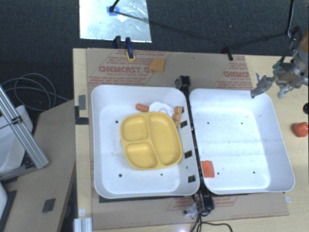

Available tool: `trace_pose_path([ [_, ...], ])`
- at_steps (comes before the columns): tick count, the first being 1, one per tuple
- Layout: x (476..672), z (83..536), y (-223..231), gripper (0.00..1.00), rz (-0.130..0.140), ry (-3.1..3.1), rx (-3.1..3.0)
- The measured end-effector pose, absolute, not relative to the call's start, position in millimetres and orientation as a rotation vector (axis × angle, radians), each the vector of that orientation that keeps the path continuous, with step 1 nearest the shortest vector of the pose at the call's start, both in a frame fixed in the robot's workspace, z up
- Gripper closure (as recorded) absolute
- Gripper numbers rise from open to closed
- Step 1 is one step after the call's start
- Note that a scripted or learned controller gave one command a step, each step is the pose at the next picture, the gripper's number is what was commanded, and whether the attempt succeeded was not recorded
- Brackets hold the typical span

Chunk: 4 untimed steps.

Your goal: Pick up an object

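Note:
A yellow divided plate lies in the left bin. Behind it sit a small orange sausage-shaped piece, a white cup-like object and a tan block near the bin's right wall. An orange-red block rests in the front left corner of the right bin. My gripper hangs at the far right, above the right bin's back right corner, its fingers spread apart with nothing between them.
A red block lies on the bench right of the right bin. A tan piece sits on the cardboard behind the left bin, near a yellow-blue clamp. A shiny sheet lies at the back.

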<state>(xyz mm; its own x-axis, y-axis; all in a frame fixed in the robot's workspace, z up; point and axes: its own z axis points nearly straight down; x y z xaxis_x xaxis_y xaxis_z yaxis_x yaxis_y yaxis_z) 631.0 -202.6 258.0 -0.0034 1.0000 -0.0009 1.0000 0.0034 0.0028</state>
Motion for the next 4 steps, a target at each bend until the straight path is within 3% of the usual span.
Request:
trace_pose_path([
  [1, 632.0, 270, -203, 1.00, 0.006, 2.225, 2.208],
  [2, 638.1, 547, -155, 1.00, 0.019, 2.217, 2.198],
  [3, 638.0, 536, -157, 0.00, 0.003, 2.225, 2.212],
  [4, 565.5, 453, -200, 0.00, -0.007, 2.220, 2.231],
])
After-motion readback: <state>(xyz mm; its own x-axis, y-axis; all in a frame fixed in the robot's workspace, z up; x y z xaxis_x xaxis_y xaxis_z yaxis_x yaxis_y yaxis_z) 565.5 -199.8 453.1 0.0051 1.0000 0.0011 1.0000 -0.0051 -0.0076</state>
